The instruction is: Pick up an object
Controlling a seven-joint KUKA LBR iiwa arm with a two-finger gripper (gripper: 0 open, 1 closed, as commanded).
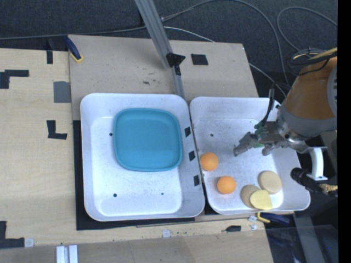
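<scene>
On the table [38, 147], the right bin [219, 109] lay bare toward twelve o'clock, two orange balls [209, 161] and three pale discs [270, 181] crowded its six o'clock rim, and the jaws [241, 147] hung above, grip unreadable.

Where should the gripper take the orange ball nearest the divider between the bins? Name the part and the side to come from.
Grip the orange ball across its middle, coming straight down from above. It is round, so any pair of opposite sides probably serves. Best set the fingers parallel to the bin wall at its left, since that wall stands close. The gripper is to its right, apart from it.
</scene>
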